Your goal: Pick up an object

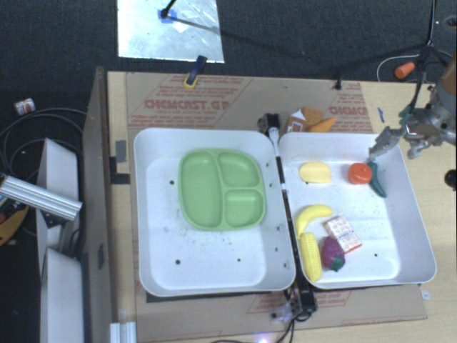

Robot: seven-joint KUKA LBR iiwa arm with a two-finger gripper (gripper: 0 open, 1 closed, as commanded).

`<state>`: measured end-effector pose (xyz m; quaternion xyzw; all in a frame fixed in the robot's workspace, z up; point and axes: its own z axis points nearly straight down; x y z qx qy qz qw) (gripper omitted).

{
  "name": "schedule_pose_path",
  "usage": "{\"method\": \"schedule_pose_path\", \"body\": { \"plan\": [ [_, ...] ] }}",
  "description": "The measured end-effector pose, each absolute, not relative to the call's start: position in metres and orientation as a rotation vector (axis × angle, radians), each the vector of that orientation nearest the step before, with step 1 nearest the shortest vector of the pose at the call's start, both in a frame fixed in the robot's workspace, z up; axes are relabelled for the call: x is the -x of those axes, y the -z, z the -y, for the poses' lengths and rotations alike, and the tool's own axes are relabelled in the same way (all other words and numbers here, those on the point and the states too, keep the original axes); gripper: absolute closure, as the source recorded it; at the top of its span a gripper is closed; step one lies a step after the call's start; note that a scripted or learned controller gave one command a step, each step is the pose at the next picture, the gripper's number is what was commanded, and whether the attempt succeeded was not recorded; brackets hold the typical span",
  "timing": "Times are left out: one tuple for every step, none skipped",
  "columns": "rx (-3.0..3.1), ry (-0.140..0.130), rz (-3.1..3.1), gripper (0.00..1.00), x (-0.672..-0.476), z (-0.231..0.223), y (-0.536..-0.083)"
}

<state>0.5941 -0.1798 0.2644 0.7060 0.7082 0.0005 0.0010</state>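
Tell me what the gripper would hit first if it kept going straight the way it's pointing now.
Probably the tomato. The gripper slants down and leftward into the right bin, and the tomato with its green stem lies just beyond its tip. Height is hard to judge, so it might pass above it.

A dark, speckled floor (pixel 300 13) surrounds the tabletop (pixel 421 184), whose pale wood shows along its right edge. A brown cardboard sheet (pixel 214 98) printed with red lettering covers most of the top. On the floor beyond the far edge lies a shiny silver sheet (pixel 171 23) catching the light. Left of the tabletop, black cables (pixel 36 141) loop across the floor beside a white box-like frame (pixel 57 263) and a ridged metal bar (pixel 39 199).
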Motion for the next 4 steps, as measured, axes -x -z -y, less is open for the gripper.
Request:
{"method": "schedule_pose_path", "body": {
  "plan": [
    [-2.212,0.0,-2.224,0.0,-0.646,0.204,-0.203],
    [-2.225,0.006,-2.227,0.0,-0.638,0.206,-0.096],
    [-2.211,-0.005,-2.219,1.0,-0.643,0.207,-0.116],
    [-2.211,-0.004,-2.22,0.0,-0.642,0.207,-0.115]
  ]
}}
